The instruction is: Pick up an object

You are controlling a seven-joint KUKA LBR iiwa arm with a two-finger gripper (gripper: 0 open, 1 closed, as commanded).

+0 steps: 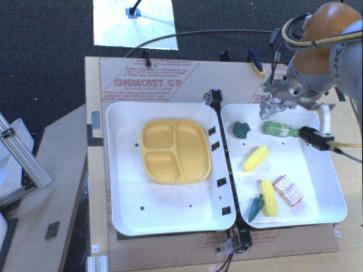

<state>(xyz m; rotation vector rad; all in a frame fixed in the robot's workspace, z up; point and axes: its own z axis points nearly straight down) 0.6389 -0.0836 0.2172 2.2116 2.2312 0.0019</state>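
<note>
Grey metal and an orange band at upper right: showing the gripper [271,109] hanging over the far part of the right bin [317,174], just above the left end of the green bottle [281,130]. Not revealing whether open or closed — cannot tell from this slant — and not showing anything gripped. Whether touching the bottle or merely hovering close over it: also not resolving.

Lying on its side on the white floor of the right bin, near the far wall: the bottle. Appearing bright green, with a paler patch around its middle; small and slender beside the other items. Running its long axis left to right across the view, roughly parallel to the bin's far wall, with the right end sitting slightly nearer the camera. Pointing neck-left or neck-right: not distinguishable.

Sharing the same bin:
- lying just left of the bottle, apart from it, a dark green lump [241,129];
- lying nearer the camera, tilted on a diagonal, a yellow oblong piece [255,158];
- lying near the front wall, a second yellow oblong [268,198], with a dark green pointed piece [255,208] touching its left side;
- lying just right of these, a red-and-white box [288,190].

Resting flat in the left bin [130,169] — a yellow divided plate [176,151].
</note>
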